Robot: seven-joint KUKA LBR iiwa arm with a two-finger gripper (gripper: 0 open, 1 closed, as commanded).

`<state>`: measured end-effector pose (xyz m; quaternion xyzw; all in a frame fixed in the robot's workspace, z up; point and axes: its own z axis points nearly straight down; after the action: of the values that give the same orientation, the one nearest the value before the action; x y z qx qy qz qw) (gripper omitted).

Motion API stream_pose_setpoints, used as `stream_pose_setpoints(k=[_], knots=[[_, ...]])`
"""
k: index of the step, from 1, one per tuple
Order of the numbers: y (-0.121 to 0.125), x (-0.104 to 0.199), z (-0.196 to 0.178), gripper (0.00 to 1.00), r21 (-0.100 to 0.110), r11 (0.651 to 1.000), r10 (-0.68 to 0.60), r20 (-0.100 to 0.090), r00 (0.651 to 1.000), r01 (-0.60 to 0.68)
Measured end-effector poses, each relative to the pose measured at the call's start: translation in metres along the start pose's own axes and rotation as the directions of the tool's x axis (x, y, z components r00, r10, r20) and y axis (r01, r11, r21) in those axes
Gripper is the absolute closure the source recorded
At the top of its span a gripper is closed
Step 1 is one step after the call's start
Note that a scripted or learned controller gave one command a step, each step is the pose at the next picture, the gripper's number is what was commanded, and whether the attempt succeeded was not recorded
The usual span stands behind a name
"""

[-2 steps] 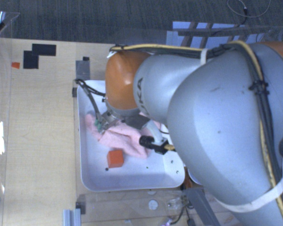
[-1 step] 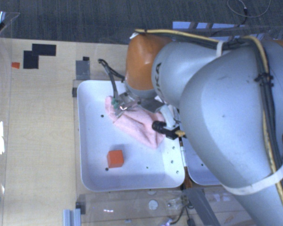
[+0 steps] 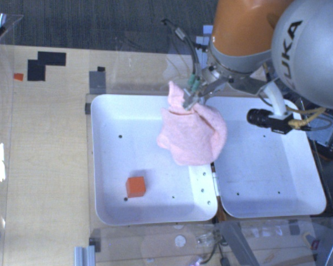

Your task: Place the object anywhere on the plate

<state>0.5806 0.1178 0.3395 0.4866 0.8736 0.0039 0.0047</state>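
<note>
- The step in hand looks like the carry: the pink cloth [image 3: 191,134] hangs bunched from the gripper [image 3: 190,100], its top corner pinched between the fingers, so the fingers are closed on the fabric.
- The cloth droops over the seam between the two bins, its bulk above the right edge of the left bin [image 3: 108,148] and spilling slightly toward the right bin [image 3: 272,176]. Whether its lower folds touch the bin floor or hang just clear cannot be told from this slant.
- No plate can be made out here, so the target is uncertain; the white bins are the only receiving surfaces.
- The next move, as a judgement, calls for bringing the cloth over the chosen surface, lowering until the fabric rests, then parting the fingers. Limp cloth may cling to a fingertip or drape over the bin rims, so a release well inside one bin seems safer than one at the seam.
- A small orange block [image 3: 136,187] sits on the left bin's floor near the front, well apart from the cloth.
- The arm reaches in from the right, its orange band [image 3: 244,21] and grey wrist looming high above the right bin, the gripper angled down and leftward toward the seam.
</note>
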Motion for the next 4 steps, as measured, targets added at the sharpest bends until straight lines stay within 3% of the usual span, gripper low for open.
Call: stream_pose_setpoints(k=[1, 2, 3, 4], knots=[[0.024, -0.056, 0.156, 1.0, 0.01, 0.999, 0.033, -0.003, 0.999, -0.033], [0.037, 0.038, 0.163, 1.0, 0.007, 0.996, -0.091, -0.005, 0.996, 0.091], [0.029, 0.044, 0.185, 1.0, 0.004, 0.972, -0.236, -0.005, 0.972, 0.236], [0.034, 0.047, 0.242, 1.0, -0.012, 0.916, -0.402, 0.006, 0.916, 0.402]])
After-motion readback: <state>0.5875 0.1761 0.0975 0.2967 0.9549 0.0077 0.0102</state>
